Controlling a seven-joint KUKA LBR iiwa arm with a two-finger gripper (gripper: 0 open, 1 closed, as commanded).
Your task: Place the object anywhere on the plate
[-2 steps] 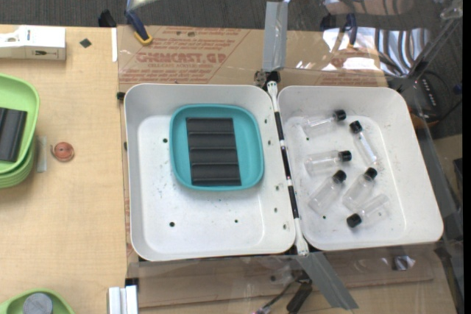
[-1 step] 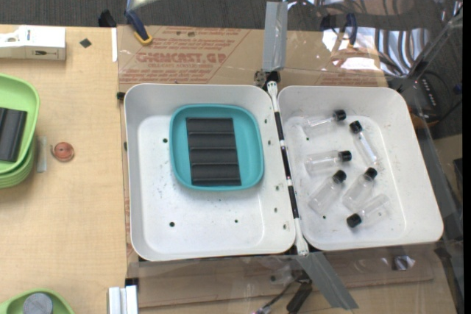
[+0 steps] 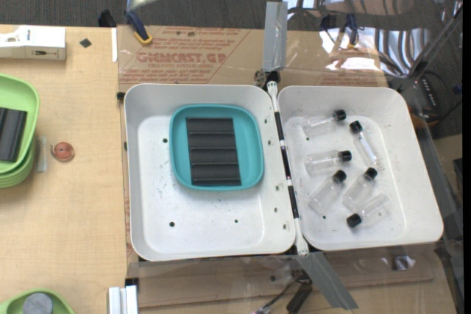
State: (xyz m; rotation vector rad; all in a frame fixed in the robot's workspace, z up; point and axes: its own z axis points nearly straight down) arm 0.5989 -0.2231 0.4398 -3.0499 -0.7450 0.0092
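A teal square plate with a dark ribbed insert lies in the left white bin, toward its upper middle. Several clear plastic vials with black caps lie scattered in the right white bin, among them one at the top, one in the middle and one at the lower right. Each vial rests flat on the bin floor.
Clear plastic guards stand behind both bins over a cardboard sheet. A green tray sits at the left edge of the wooden bench, with a small red disc beside it and a white box above.
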